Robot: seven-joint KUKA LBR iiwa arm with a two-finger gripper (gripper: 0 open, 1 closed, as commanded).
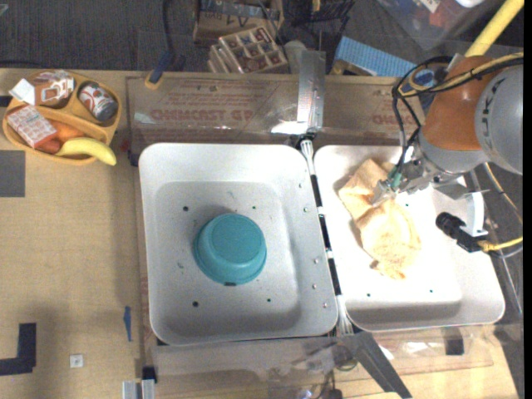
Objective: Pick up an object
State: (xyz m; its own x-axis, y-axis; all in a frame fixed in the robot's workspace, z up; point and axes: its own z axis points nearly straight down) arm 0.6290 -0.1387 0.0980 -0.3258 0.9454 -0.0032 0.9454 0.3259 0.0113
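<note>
A teal bowl [231,248] lies upside down in the middle of the left bin [166,173]. A crumpled tan and yellow cloth [387,236] lies in the upper left part of the right bin [465,293]. My gripper [389,186] reaches in from the right and is down at the cloth's upper part, touching or just above its folds. The wrist's orange band [453,116] hangs over the bin's far right corner.
An orange dish [25,135] with a banana [88,148] and small packets sits on the bench at the far left. Black cables [461,231] run along the right bin's right side. A clear plastic sheet [224,110] lies behind the bins.
</note>
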